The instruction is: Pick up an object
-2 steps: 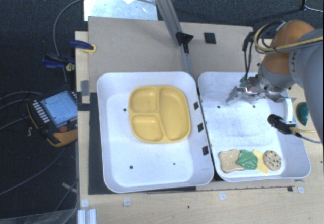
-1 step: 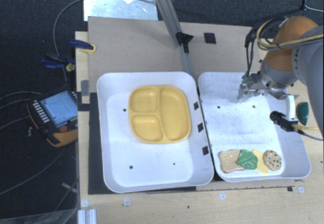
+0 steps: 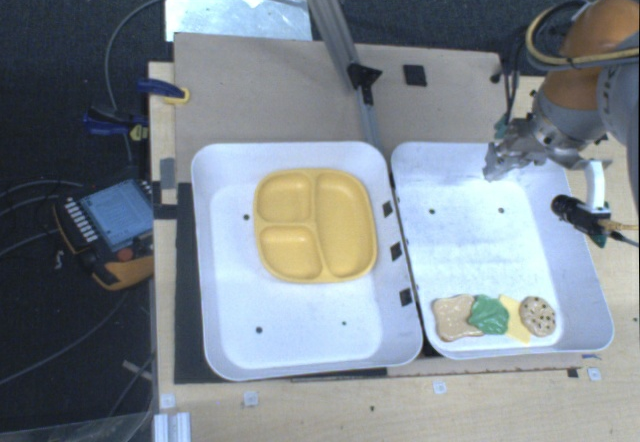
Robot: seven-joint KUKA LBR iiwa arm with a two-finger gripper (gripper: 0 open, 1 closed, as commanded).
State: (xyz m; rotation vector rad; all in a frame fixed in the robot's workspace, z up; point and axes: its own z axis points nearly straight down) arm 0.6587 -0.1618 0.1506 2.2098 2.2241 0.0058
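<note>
A cluster of small objects lies at the near edge of the right bin (image 3: 470,230): a tan toast-shaped piece (image 3: 455,318), a green leafy piece (image 3: 490,314), a yellow piece (image 3: 515,322) and a round cookie (image 3: 538,315). My gripper (image 3: 497,166) hangs over the far right corner of the same bin, well away from the cluster. Nothing shows under or around it.
A yellow three-compartment plate (image 3: 313,225) sits in the left bin (image 3: 230,310). A grey pole (image 3: 330,15) slants over the bench's far side. Cables and a blue device (image 3: 115,215) lie left of the bench. The arm (image 3: 590,80) occupies the far right.
</note>
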